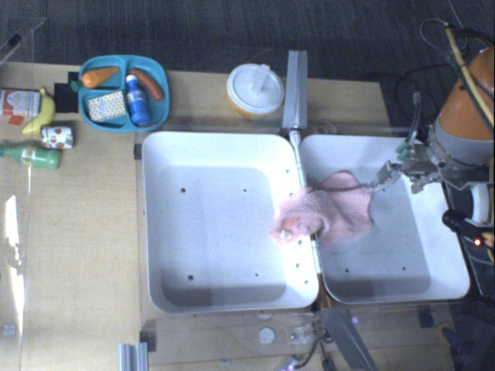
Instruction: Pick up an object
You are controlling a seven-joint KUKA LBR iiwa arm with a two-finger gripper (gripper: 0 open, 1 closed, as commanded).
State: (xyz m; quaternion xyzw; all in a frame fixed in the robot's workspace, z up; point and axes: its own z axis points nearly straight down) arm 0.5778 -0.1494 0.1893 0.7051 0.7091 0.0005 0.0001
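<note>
Draping pink cloth (329, 211) across both bins | end effector (384, 178) beside it, grip unclear

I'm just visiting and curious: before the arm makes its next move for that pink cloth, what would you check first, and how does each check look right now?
1. Target in sight: ok. The pink cloth lies in plain view.
2. Target sits flat in one bin: not ok. It drapes over the divider, part in the left bin, part in the right bin.
3. Gripper near the target: ok. It is over the right bin, at the cloth's right edge.
4. Cloth caught between the fingers: cannot tell; too small and blurred.
5. Nothing else crowding the cloth: ok. The blue tray and the lidded cup stand outside the bins.
</note>
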